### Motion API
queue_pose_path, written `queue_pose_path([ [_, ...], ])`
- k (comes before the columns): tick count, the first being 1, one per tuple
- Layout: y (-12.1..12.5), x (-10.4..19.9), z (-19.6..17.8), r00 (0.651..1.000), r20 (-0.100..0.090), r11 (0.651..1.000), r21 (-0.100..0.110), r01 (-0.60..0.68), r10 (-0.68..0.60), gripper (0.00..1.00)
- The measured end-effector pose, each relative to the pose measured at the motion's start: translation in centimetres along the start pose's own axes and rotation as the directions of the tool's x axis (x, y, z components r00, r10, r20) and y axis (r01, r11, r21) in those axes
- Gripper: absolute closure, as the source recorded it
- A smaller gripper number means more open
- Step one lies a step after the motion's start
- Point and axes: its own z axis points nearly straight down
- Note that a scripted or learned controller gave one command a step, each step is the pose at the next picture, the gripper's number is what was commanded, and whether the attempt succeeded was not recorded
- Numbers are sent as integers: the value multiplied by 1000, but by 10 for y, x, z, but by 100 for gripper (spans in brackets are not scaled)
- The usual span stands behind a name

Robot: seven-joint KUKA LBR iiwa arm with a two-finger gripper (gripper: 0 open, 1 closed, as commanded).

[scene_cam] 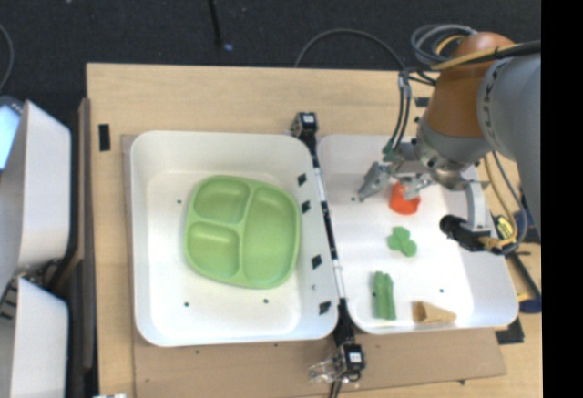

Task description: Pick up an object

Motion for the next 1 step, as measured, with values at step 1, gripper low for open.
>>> queue_pose_path([
  [1, 0, -1, 47, 1000, 0, 1000, -1, -5, 5, 0],
])
